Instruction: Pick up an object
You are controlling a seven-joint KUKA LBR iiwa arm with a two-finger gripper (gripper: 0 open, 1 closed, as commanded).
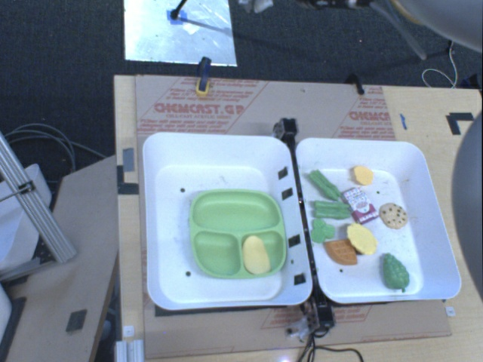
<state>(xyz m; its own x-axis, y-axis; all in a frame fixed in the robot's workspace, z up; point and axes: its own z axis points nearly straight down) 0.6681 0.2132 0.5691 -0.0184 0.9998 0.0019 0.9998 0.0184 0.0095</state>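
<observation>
left bin (pixel 162 164): green tray (pixel 226 217) w/ yellow piece (pixel 256 255); right bin (pixel 423 172): toy foods; gripper state can't tell

Probably a robotics lab: a plywood bench (pixel 249 104) bears two white bins (pixel 219 151), with loose cables (pixel 45 138) and an aluminium frame (pixel 30 202) to its left.

One fixed camera looks down at a slant on both white bins (pixel 226 145), from well above.
</observation>
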